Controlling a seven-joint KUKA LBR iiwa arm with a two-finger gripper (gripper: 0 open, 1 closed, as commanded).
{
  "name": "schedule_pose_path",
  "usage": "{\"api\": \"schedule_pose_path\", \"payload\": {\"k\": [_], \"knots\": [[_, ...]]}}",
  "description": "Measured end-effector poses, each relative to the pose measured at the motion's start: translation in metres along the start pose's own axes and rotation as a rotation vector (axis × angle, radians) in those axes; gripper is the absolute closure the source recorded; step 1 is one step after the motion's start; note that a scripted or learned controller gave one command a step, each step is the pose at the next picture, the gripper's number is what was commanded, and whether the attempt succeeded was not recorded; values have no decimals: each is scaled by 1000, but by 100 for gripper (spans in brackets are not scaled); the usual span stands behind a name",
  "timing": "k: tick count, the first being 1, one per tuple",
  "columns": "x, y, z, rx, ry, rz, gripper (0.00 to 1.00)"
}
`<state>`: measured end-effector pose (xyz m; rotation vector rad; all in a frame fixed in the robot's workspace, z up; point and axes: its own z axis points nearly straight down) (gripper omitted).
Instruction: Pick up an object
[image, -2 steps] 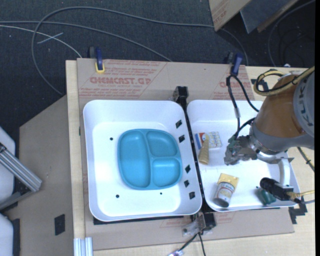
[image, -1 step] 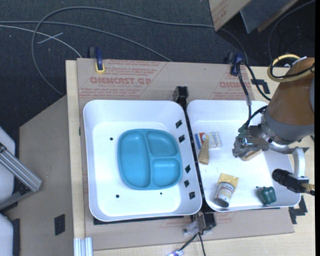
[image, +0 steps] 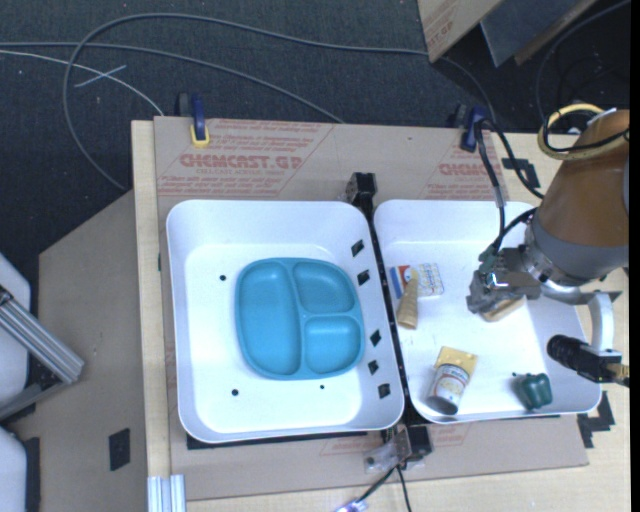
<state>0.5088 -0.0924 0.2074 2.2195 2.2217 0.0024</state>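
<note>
Right bin contents: tan wooden block (image: 408, 303), small packet (image: 424, 279), lying jar (image: 450, 383) with yellow label, green object (image: 531, 389).

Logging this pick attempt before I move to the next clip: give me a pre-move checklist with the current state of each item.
1. Gripper over the right bin: ok.
2. An object directly under the gripper: cannot tell; the wrist hides that spot.
3. Object held in the gripper: cannot tell.
4. Targets in the right bin: ok; a small jar lying on its side, a green object, a tan stick and a packet.
5. Blue divided plate lies in the left bin, apart from the arm: ok.
</note>
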Motion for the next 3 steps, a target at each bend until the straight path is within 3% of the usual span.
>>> {"api": "schedule_pose_path", "payload": {"k": [2, 3], "knots": [[94, 37, 9, 1, 2, -5, 100], [151, 59, -8, -2, 2, -6, 100]]}}
